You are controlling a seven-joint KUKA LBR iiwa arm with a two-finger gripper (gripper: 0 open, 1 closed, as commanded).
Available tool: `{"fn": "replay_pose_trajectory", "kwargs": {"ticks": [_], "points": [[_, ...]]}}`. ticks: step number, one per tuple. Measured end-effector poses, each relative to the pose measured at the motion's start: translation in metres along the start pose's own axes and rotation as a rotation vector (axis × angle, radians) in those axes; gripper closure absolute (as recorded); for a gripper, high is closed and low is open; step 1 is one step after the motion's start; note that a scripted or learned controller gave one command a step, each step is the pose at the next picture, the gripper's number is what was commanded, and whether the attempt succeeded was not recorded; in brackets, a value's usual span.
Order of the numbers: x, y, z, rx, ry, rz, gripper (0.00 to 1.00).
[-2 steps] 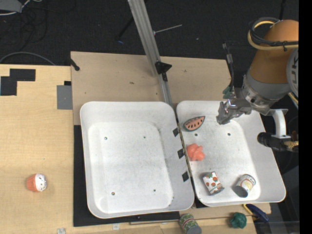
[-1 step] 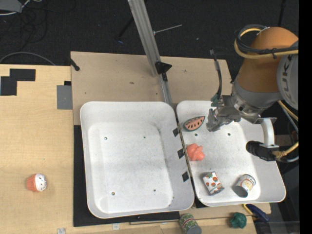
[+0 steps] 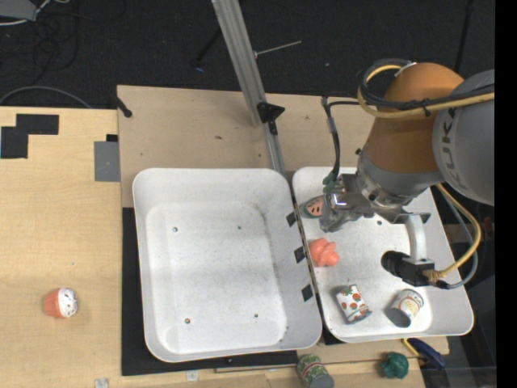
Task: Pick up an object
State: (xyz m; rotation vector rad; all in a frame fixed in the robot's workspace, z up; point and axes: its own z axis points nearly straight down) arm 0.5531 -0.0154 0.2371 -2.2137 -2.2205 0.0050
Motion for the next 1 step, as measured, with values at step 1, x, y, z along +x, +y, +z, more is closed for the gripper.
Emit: {"fn": "replay_pose_trajectory", "kwargs": {"ticks": [1], "points": [[0.0559, -0.0239, 0.0094, 0.001, 0.000, -0.002, 1.00]]}}
